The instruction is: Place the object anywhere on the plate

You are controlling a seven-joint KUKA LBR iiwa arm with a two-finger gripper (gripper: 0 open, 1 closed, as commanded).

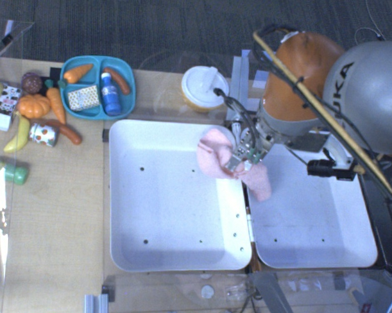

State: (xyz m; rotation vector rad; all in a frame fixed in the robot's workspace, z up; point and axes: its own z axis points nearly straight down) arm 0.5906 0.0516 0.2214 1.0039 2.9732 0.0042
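Observation:
A soft pink cloth point(214, 157) hangs over the seam between the two white bins, one lobe over the left bin point(168, 209) and the other point(259, 182) over the right bin point(316, 221). My gripper point(242, 162) reaches down from the right and is shut on the pink cloth at its middle. The teal divided plate point(127, 72) lies on the bench beyond the left bin's far left corner, well to the left of the gripper. It carries a toy carrot, a blue bottle point(110, 93), a sausage and a cracker.
A white-lidded yellow cup point(202, 87) stands just behind the left bin, close to the gripper. Toy food lies left of the plate: a pumpkin point(33, 106), a banana point(18, 137), a small can point(43, 134), a green piece point(10, 172).

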